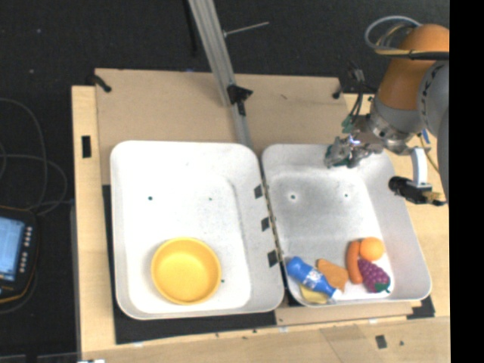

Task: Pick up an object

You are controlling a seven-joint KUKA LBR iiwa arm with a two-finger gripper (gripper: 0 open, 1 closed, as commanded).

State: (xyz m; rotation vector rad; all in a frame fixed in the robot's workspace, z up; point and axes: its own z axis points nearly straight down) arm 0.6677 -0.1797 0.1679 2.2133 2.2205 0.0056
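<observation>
So the arm comes in from the right and its gripper is sitting over the back edge of the right bin, up near the far rim. Honestly, it's too small and blurry there to say whether it's open or closed, so I can't tell. Nothing visible in its grip as far as I can make out, and it doesn't look to be touching any of the objects.

All the stuff to grab in that bin is piled at the opposite end, in the near corner, well apart from the gripper. There's a blue bottle lying on its side toward the near left, with something yellow tucked just beside it against the rim. Next to that is an orange carrot-looking piece, then another orange-red piece standing more upright, an orange ball touching it, and a purple bunch of grapes right below the ball. They're all crowded together, more or less touching.

The left bin has a yellow bowl sitting upright in its near left part, on its own.

A grey metal pole runs diagonally from the top down to where the two bins meet.
</observation>
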